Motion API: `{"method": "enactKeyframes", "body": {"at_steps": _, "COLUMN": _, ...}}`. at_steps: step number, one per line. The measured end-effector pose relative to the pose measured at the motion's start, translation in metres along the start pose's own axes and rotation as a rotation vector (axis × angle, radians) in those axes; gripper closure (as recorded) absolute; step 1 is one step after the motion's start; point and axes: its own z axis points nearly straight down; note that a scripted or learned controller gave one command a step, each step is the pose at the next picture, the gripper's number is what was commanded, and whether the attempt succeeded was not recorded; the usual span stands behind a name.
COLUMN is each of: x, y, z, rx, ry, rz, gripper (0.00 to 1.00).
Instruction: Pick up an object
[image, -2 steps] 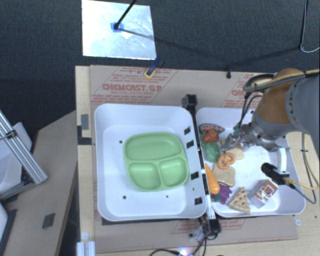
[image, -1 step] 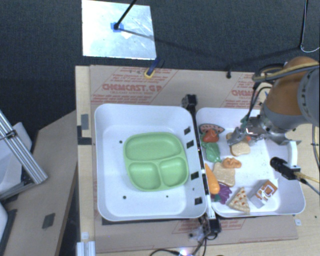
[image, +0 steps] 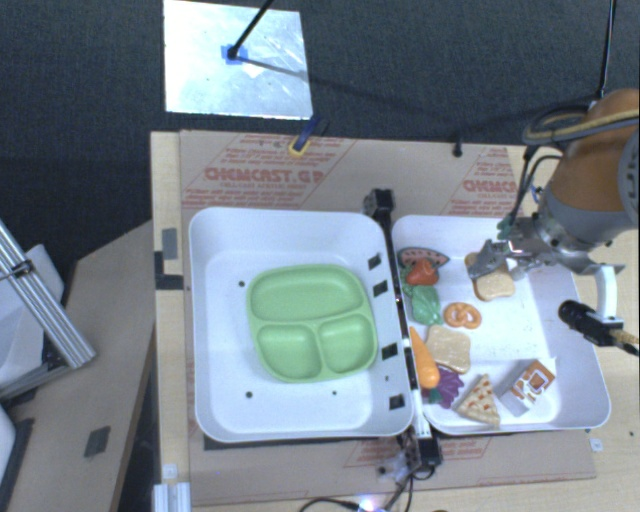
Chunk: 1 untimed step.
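Above the right-hand bin (image: 575, 400), the grey arm (image: 590, 190) with its orange band reaches in from the right, its gripper (image: 490, 262) low over the bin's upper half. Whether the gripper is spread or closed cannot be told from this angle. Just beside it, and apparently touching it, lies a pale toy bread piece (image: 495, 287). Toy foods crowd the rest of that bin: a watermelon slice (image: 423, 259) and a red piece (image: 421, 274) near the top left corner, a green vegetable (image: 425, 304) below them, a pretzel (image: 462, 316), a slice of toast (image: 450, 349), a carrot (image: 425, 364), something purple (image: 449, 383), a pizza wedge (image: 479, 399) and a small carton (image: 527, 386) toward the lower right. The left-hand bin (image: 220, 250) holds a green divided plate (image: 311, 322) with three compartments, lying flat at its middle. Both bins sit side by side on a cardboard-lined surface (image: 260, 170).
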Motion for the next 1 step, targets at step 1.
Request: {"method": "enactKeyframes", "body": {"at_steps": 1, "x": 0.0, "y": 0.0013, "z": -0.0316, "rx": 0.0, "ry": 0.0, "rz": -0.001, "gripper": 1.0}}
